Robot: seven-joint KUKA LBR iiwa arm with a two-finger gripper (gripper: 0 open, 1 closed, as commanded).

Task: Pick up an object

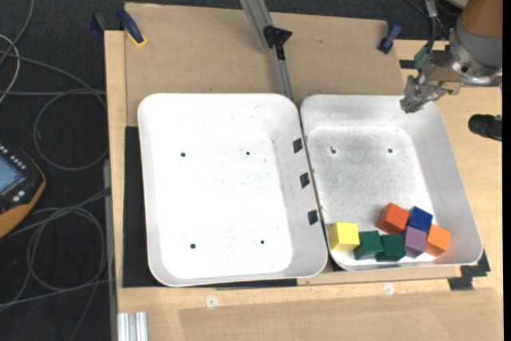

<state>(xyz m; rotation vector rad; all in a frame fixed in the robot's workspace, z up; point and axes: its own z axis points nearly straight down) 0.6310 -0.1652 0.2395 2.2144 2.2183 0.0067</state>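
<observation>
Dark carpet with loose cables is surrounding a plywood bench (200,44) that is carrying two shallow white bins side by side. Left bin (160,172) is holding nothing visible. Right bin (447,164) is holding a cluster of small coloured blocks packed against its near wall: yellow block (345,235) at the left end, two green blocks (380,245) next, then red block (393,216), blue block (420,218), purple block (416,238), orange block (438,238).

Handling judgement: blocks are looking rigid, light, flat-faced, probably wood or foam; not fragile. Most are touching neighbours, leaving little room for fingers. Yellow block is offering the freest side faces, so it is looking like the best candidate, gripped across opposite flat sides.

Arm is reaching in from the right, wrist hanging over the far right corner of the right bin, gripper (415,98) pointing downward, well apart from the blocks. Jaw state: cannot tell at this resolution. Nothing is appearing between them.
</observation>
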